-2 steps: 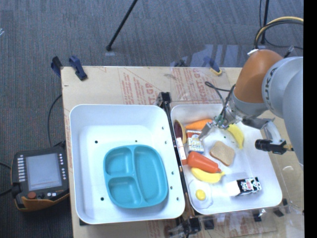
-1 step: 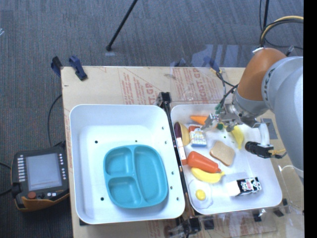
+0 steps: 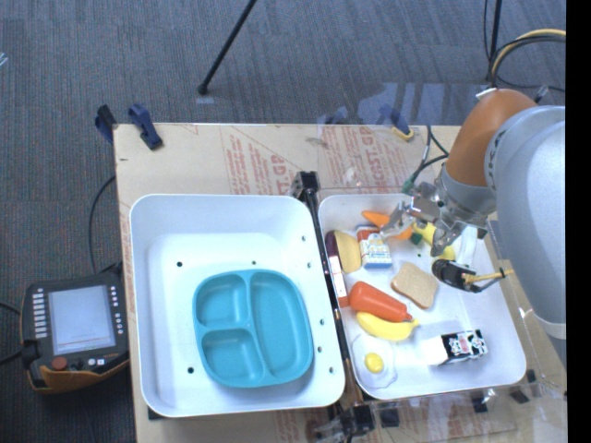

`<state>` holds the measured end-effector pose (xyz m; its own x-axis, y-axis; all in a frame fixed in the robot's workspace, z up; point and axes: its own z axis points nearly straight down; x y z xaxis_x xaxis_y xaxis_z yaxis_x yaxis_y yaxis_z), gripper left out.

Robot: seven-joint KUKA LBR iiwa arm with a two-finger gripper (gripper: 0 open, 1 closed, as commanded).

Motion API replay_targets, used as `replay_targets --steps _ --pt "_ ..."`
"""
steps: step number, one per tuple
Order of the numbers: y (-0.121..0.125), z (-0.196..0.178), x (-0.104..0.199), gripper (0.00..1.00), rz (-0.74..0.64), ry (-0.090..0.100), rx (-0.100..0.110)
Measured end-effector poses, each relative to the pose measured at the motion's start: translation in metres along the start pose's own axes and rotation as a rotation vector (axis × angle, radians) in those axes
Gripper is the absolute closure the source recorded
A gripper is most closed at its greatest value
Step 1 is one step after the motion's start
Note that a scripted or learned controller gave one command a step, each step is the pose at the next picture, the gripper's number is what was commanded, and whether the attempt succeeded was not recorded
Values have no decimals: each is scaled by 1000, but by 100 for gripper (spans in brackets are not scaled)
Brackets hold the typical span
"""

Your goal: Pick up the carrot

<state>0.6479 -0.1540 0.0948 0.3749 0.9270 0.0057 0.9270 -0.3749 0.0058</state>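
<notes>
Where it lies, carrot [image 3: 378, 301] orange-red, tapered, glossy

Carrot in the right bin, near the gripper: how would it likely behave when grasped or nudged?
The carrot looks like a small, smooth toy, so probably stiff and light. Its tapered, rounded shape may roll or slip out sideways. Lying close to the small box, it may be awkward to grasp.

It was a robotics lab. A plywood bench [image 3: 231, 160] stood on grey carpet [image 3: 111, 53], with clamps [image 3: 143, 125] at its edge. A teach pendant [image 3: 76, 330] with a screen lay beside it, a stand's black legs [image 3: 231, 35] rose behind, and toy food such as a plastic banana [image 3: 386, 327] filled the right bin [image 3: 503, 340].
</notes>
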Motion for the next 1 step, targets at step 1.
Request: replay_targets --steps 1 --pt "1 5 -9 0 337 -5 4"
